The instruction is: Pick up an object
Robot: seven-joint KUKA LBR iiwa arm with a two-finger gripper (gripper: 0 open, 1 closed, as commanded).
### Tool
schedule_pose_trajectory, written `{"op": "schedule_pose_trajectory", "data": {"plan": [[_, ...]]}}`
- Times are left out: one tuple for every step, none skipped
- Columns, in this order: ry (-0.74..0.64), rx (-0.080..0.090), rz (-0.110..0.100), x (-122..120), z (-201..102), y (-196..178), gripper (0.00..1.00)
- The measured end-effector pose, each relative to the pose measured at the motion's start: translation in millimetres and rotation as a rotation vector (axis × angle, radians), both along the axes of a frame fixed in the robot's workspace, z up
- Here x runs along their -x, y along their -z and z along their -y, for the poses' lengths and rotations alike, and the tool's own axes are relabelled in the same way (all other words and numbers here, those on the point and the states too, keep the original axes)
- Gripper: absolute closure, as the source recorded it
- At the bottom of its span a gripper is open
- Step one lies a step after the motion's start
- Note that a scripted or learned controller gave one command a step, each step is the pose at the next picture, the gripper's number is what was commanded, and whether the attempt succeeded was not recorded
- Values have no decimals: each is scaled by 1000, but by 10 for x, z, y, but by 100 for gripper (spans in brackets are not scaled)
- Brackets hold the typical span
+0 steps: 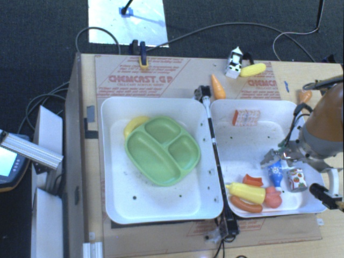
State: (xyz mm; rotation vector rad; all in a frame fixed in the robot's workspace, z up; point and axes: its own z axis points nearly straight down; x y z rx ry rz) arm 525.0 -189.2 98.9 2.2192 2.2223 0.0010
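Note:
My gripper (pixel 279 158) hangs low over the right part of the right bin (pixel 236 144), on the grey arm with its orange band (pixel 328 120) coming in from the right. Directly below it in the view lies a small blue object (pixel 275 175); whether they touch is unclear. Beside that sit a brown-and-white packet (pixel 296 180), a red round piece (pixel 273 200), a red wedge (pixel 252 180), a yellow toy (pixel 247 192) and an orange-red sausage shape (pixel 245 204). A white-and-orange box (pixel 246 117) lies at the bin's back.
The left bin (pixel 115 198) holds a green divided plate (pixel 162 150) with a yellow piece (pixel 134 124) peeking from under it. On the cardboard behind the bins lie a carrot (pixel 218 86), a toy cow (pixel 234 62) and a yellow toy (pixel 253 69). Cables cross the back.

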Motion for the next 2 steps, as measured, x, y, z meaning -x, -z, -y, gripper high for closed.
{"op": "schedule_pose_trajectory", "data": {"plan": [[-1,1,2,-8,1,-106,100],[-3,-1,4,-639,-616,-878,100]]}}
